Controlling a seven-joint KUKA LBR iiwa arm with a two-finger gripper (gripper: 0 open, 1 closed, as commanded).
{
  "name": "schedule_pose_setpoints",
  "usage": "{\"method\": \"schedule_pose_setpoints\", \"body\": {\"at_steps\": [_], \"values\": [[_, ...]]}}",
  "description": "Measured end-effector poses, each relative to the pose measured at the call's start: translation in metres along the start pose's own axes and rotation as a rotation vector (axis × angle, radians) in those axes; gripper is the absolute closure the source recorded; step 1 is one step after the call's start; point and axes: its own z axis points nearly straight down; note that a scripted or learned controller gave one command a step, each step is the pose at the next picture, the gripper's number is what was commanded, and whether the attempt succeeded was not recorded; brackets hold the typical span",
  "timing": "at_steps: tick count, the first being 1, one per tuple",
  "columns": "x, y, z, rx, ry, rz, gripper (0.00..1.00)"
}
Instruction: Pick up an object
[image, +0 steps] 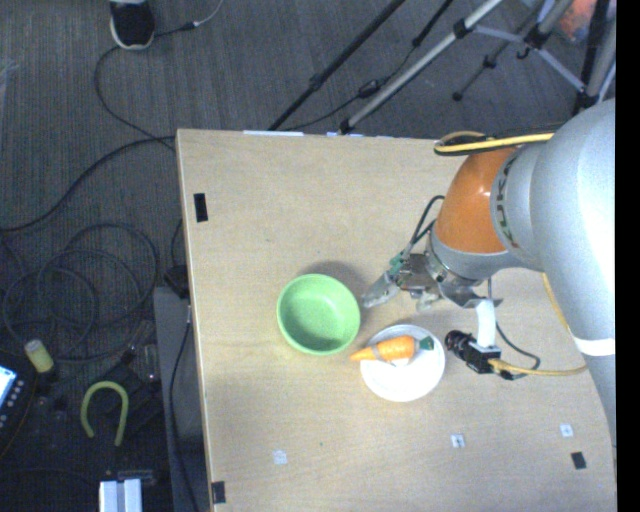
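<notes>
The arm (560, 190) looms biggest, coming in from the right. Its pincer (385, 290) hangs just right of the green bowl (318, 314), and honestly I can't tell how wide it's spread or whether it touches anything. The carrot (390, 349) lies on the little white plate (403, 378), just below the pincer.

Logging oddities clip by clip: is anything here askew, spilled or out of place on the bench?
Nothing is spilled or broken. The one slightly odd thing: the toy carrot lies across the small white plate with its tip poking past the rim toward the green bowl, which sits upright. The gripper hangs just above them.
</notes>
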Motion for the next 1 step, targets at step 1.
{"method": "schedule_pose_setpoints", "body": {"at_steps": [1], "values": [[0.0011,-0.0006,-0.0078,0.003,0.003,0.000,1.00]]}}
